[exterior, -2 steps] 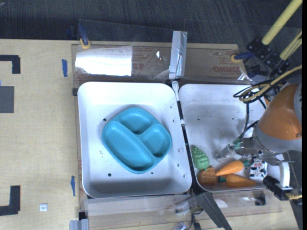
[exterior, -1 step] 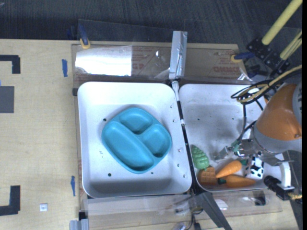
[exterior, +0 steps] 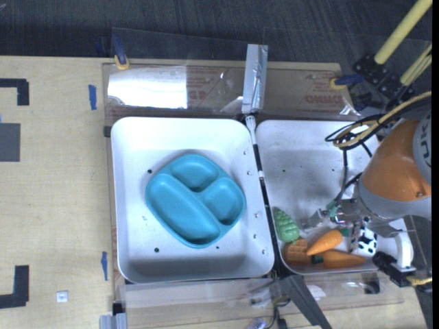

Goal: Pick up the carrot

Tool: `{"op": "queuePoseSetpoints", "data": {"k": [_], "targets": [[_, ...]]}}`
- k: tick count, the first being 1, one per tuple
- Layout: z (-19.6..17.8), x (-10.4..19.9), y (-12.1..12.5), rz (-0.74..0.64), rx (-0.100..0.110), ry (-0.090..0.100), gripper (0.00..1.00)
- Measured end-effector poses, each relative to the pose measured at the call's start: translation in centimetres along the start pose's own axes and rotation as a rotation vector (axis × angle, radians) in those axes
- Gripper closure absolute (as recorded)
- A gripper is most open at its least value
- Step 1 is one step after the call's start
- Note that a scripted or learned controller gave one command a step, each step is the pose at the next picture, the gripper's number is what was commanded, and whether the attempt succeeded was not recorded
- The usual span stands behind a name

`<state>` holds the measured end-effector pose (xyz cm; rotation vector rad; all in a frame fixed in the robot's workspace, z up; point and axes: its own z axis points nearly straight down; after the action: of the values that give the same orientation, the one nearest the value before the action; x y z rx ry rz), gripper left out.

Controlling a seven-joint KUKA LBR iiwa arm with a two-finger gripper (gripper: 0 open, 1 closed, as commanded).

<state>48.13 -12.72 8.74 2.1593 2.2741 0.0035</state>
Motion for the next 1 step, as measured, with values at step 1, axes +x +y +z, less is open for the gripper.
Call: {"op": "queuePoseSetpoints", "data": {"k": [1], "targets": [[-0.01,0.94,0.06,0.040,0.000,0.000,0.00]]}}
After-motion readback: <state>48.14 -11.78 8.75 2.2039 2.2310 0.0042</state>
